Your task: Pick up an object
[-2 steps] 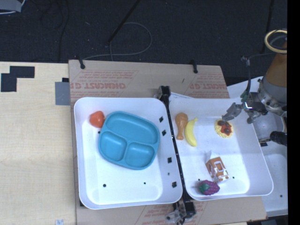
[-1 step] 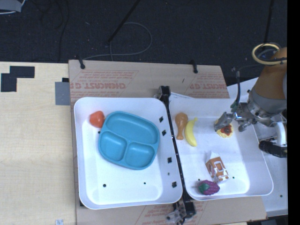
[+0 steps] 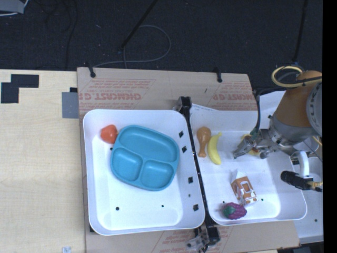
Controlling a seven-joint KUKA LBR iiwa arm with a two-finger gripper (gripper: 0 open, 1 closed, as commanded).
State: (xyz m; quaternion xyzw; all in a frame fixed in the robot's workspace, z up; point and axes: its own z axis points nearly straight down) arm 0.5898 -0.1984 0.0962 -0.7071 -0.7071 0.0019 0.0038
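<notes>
Banana (image 3: 214, 149) lies lengthwise up-down beside the drumstick (image 3: 203, 139); jaws (image 3: 247, 147) nearby, state unclear.

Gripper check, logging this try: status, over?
Gripper low in right bin, nothing seen held. Banana and drumstick just left of it. Nothing between.
</notes>
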